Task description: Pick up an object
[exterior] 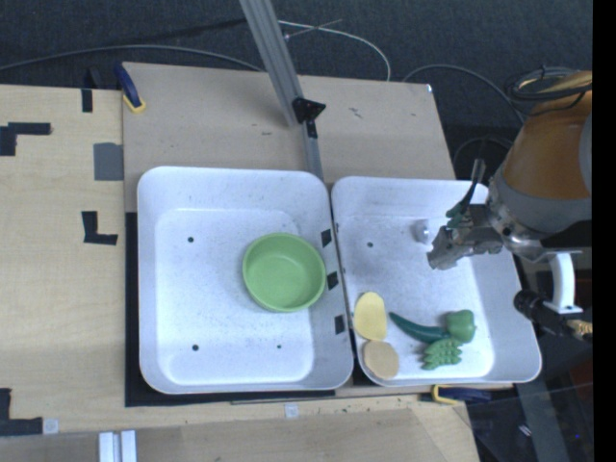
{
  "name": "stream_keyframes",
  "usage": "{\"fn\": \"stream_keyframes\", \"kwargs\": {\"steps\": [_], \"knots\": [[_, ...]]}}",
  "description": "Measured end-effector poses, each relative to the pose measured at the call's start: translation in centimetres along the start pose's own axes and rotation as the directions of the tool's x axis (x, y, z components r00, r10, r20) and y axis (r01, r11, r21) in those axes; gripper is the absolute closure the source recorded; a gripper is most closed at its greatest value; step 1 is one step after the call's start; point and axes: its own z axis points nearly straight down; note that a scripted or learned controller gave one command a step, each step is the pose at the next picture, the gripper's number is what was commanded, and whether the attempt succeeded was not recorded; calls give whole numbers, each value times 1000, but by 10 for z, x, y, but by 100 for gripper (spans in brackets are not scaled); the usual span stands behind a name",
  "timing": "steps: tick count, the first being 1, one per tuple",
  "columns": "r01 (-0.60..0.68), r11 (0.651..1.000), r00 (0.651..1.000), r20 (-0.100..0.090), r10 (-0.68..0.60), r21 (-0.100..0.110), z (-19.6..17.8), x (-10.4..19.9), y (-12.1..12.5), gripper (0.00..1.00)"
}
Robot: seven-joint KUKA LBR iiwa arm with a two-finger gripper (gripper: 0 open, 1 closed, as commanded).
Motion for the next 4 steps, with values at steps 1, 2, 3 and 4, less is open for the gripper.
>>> {"fn": "stream_keyframes", "kwargs": {"steps": [1, 2, 3, 4], "knots": [[4, 1000, 1000, -2, -4, 4, -5, 43, 25, 100], [5, 1000, 1000, -3, -5, 5, -6, 95, 55, 100], [4, 1000, 1000, -1, -4, 6, 11, 143, 75, 100], [4, 1000, 1000, -2, -4, 5, 23, 189, 113, 100]]}}
